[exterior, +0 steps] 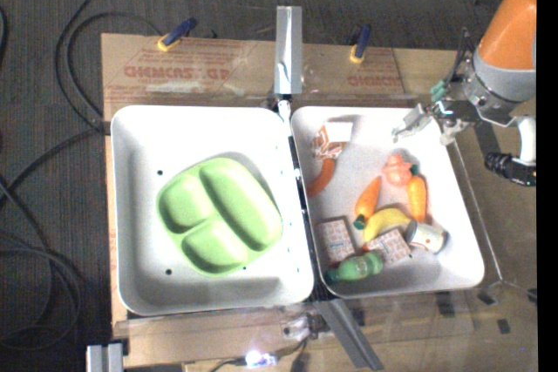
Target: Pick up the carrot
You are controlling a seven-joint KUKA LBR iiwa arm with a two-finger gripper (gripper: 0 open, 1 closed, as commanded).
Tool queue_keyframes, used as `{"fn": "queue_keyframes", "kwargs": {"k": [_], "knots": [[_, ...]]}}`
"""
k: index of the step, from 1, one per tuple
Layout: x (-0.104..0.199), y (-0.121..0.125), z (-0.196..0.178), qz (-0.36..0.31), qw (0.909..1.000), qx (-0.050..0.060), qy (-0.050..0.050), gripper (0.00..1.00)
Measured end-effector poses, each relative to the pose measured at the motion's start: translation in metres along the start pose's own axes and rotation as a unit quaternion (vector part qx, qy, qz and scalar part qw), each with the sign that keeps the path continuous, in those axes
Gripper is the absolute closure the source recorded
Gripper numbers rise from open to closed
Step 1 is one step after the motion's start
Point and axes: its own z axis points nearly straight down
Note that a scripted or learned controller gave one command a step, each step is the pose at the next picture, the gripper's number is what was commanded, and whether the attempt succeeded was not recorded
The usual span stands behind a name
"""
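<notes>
The carrot (418, 198) is orange with a green top and lies lengthwise in the right part of the right bin (462, 266), just below a peach-coloured toy (398, 166). A second orange, carrot-like piece (368, 198) lies to its left at a slant. My gripper (425, 127) hovers over the bin's upper right corner, above and apart from the carrot. Its fingers are spread and open, with nothing between them.
Around the carrot lie a yellow banana (384, 222), a small can (428, 236), two little boxes (336, 235), a green bottle (356, 267), an orange curved piece (321, 179) and a white packet (332, 137). The left bin (131, 144) holds a green divided plate (220, 213).
</notes>
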Motion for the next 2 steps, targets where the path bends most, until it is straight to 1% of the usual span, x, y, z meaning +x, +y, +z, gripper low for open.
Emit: {"fn": "queue_keyframes", "kwargs": {"k": [1, 2], "knots": [[0.001, 0.038, 0.083, -0.084, 0.9964, 0.000, -0.001, 0.00], [0.017, -0.046, 0.136, 0.031, 0.9995, -0.008, -0.003, 0.00]]}}
